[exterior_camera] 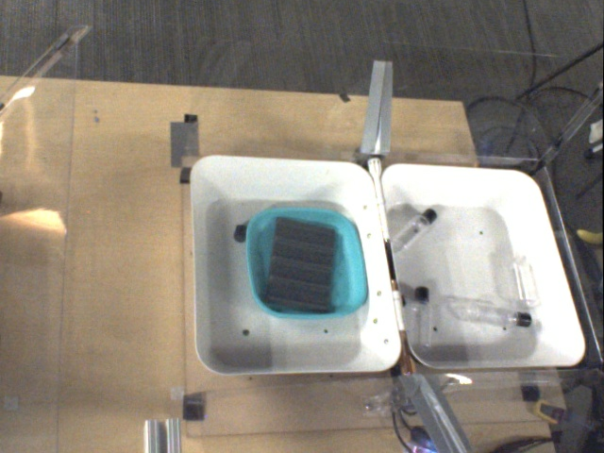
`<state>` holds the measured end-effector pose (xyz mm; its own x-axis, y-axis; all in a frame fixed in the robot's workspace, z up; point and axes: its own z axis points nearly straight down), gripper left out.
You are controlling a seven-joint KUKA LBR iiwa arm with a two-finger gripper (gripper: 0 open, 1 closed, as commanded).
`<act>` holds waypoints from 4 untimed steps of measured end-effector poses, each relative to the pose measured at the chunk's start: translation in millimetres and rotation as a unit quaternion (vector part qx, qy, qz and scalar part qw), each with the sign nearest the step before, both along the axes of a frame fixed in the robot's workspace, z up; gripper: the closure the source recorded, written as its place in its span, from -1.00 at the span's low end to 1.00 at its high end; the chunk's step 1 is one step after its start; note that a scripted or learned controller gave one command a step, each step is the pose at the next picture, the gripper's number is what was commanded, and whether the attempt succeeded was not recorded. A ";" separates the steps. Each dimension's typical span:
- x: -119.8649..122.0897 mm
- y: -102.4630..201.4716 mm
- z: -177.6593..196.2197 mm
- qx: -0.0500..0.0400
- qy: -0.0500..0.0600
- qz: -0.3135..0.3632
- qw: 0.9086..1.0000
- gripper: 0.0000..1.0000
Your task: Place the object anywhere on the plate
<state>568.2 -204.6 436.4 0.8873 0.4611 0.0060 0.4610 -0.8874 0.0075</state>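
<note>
**Camera view: block on plate, left bin**

Camera view. Wooden counter (94,300) carries two white bins side by side, touching along their inner walls.

Left bin (212,253): a teal plate (354,253) sits near the centre. The task object, a dark grey ridged block (302,267), lies flat on the plate, inside its rim, long axis tilted slightly from the bin walls. A small black item (241,233) lies just beside the plate's left edge.

Right bin (472,182): one clear tube with a black cap (412,226) lies near the upper left corner. A second clear tube (486,311) lies along the lower part. A small black piece (421,293) lies near the left wall.

A grey metal post (377,111) stands behind the seam between the bins.

State of the jaws: cannot tell.
</note>
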 end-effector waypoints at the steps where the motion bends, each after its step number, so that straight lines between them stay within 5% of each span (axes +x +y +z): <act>1: -26.7 -0.4 -29.1 0.001 0.002 -0.040 0.999 -1.00; 3: -79.1 -1.1 -0.8 0.001 0.000 -0.134 0.991 -1.00; 4: -79.3 -1.2 -0.5 0.000 0.000 -0.134 0.991 -1.00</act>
<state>488.9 -205.9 435.8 0.9780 0.2086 0.0064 0.2085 -0.9780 0.0071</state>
